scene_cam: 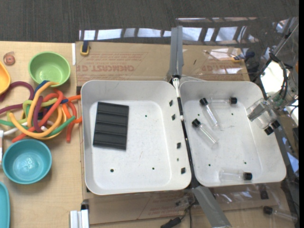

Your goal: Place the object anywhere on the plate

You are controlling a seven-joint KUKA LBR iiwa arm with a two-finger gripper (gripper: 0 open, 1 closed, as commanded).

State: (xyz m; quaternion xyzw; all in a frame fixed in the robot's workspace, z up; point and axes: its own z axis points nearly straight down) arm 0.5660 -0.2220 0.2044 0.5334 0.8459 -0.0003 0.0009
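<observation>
The end effector (266, 114) sits at the right rim of the right bin (273, 172), pale and blurred against clutter, so its fingers cannot be made out. Left of the left bin (88, 141), an orange dish (3, 80) and a teal plate (2, 208) are cut off by the picture's left edge. Inside the right bin, the clear tubes (207, 133) nearly vanish against the white floor; only their black caps read clearly, and their contents are too small to tell.
</observation>
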